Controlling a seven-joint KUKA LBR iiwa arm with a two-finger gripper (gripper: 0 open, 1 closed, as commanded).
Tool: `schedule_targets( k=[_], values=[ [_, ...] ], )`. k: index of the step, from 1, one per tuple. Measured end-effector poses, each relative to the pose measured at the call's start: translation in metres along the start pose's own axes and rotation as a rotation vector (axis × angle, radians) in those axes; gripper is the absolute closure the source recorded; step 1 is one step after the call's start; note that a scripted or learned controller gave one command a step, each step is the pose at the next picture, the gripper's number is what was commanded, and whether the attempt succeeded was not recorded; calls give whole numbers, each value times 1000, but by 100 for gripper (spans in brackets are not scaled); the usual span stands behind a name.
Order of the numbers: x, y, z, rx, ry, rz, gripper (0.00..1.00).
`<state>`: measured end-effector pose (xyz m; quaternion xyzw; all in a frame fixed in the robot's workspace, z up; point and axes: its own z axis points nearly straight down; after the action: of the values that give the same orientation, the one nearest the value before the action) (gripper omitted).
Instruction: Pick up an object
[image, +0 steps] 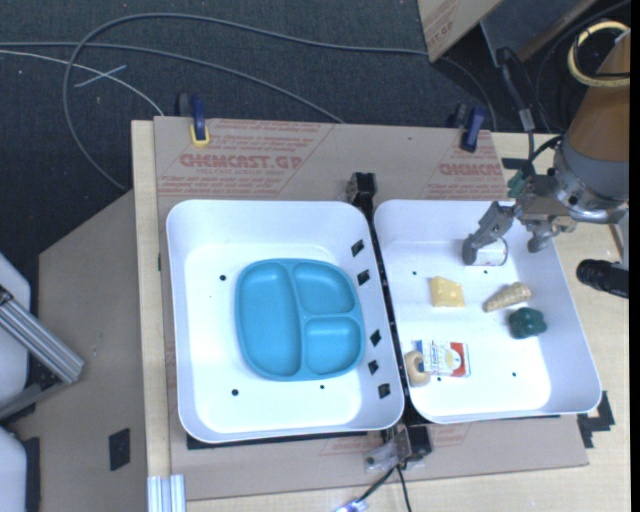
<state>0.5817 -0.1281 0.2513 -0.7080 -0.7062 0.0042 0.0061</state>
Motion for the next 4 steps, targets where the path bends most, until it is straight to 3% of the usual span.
schedule_targets(
  k=[1,3,4],
  values=[
    [0,2,-7,-13,-2,-3,0],
    [-14,4,105,-8,0,-2,0],
    [-12,4,162,-18,2,-2,0]
  ],
)
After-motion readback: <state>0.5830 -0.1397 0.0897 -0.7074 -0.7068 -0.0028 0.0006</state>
